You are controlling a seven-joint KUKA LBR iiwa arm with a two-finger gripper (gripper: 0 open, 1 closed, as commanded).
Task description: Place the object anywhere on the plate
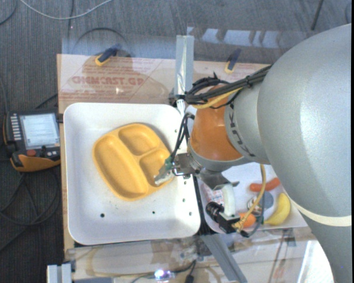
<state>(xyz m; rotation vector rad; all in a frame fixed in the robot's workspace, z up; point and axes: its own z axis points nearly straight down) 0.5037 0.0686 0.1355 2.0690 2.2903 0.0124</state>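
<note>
A yellow plate [131, 159] with three compartments lies tilted in the left white bin [82, 217]. My gripper [164, 174] hangs low over the plate's right edge, above the small right compartment. A bit of green shows at its tip, too small to name. The grey arm with its orange band [209, 137] hides most of the right bin [295, 220]. A yellow banana [279, 211] and an orange carrot-like piece [265, 186] lie in the part of that bin that shows.
A handheld controller [32, 135] lies on the floor left of the bench. Cables [221, 87] run along the wrist. Two clamps [106, 55] sit on the board behind the bins. White floor of the left bin shows around the plate.
</note>
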